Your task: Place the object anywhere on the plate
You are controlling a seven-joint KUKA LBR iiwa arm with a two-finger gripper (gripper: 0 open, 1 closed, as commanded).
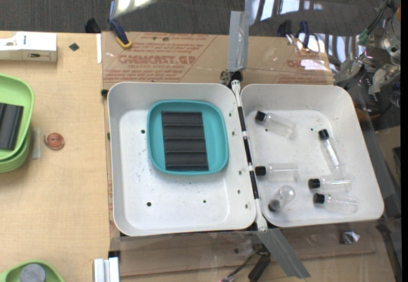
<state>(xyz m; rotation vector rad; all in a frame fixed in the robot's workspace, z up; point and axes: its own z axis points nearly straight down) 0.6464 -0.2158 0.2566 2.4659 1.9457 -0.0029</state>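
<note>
A teal square plate [155, 147] lies in the left white bin [127, 204], toward its back. On the plate rests a black ribbed rectangular block [185, 141], lying flat and covering most of its middle. The right white bin [357, 140] holds several clear vials with black caps, among them one at the back left [275, 122], one on the right [328, 147] and one at the front [333, 200]. The arm's end with the gripper [376, 60] sits beyond the right bin's back right corner, high and away from the plate, amid cables.
Brown cardboard [166, 54] lines the back behind both bins. Left of the bins, on the wooden bench, stands a green tray [19, 147] holding a dark item, with a small round red piece [55, 140] beside it. A metal strip [237, 38] rises between the bins.
</note>
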